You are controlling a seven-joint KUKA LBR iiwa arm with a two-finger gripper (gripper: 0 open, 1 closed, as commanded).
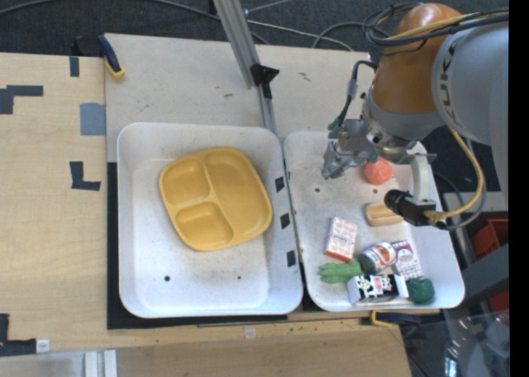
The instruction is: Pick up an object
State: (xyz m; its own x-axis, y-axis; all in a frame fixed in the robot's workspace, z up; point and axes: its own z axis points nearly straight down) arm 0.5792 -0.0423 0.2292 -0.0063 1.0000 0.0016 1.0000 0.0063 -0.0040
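My gripper (332,165) hangs over the upper part of the right bin (307,202), its grey fingers pointing down with nothing seen between them. An orange-pink ball (379,172) lies just to its right. Below it are a tan block (382,215), a small red and white box (340,240), a tin can (381,256), a green toy (339,272), a black and white packet (378,287) and a dark green piece (421,290).
The left bin (136,202) holds a yellow divided tray (216,198). A grey metal pole (235,20) slants down to the ridge between the bins. A black cable plug (405,204) hangs by the tan block.
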